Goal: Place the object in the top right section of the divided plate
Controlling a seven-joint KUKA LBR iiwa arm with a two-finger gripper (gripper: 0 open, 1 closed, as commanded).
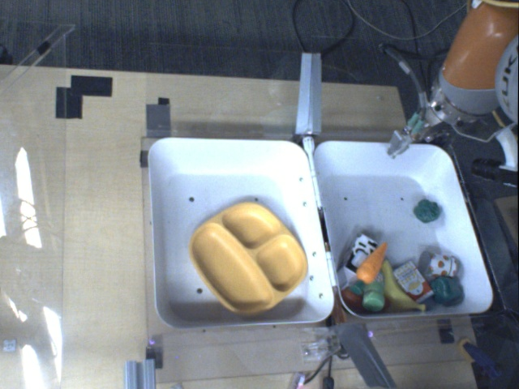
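The object isn't chosen yet; the toy pile lies well below our tool, whose grip we cannot tell. Crowding risks a missed pick.

Glossy yellow plastic divided plate, rounded, three sections, sits tilted diagonally in left white bin, lower-centre of frame. Candidate objects piled at lower right of frame in right bin: orange carrot toy, yellow banana toy, small teal ball apart, higher up.
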